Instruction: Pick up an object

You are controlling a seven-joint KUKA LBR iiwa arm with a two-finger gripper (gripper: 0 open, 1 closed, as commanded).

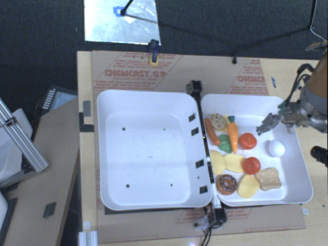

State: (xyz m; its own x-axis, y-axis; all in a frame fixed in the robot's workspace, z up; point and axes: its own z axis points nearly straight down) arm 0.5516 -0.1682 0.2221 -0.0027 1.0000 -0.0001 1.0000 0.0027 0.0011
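Observation:
The right bin (292, 188) holds toy food: a cookie (219, 120), a carrot (232, 134), a hot dog (211, 132), a green piece (224, 142), two red tomatoes (248, 140) (251, 165), a white egg (277, 148), yellow pieces (233, 163), a donut (226, 184) and a toast slice (268, 178). My gripper (268, 123) hangs at the bin's upper right, above and right of the upper tomato and just above the egg. Its fingers stand apart with nothing between them.
The left bin (148, 147) lies beside the right one, a black hinge strip (202, 147) between them. Both rest on a cardboard sheet (138, 68). A foil-like square (122, 13) lies on the dark floor beyond the bench.

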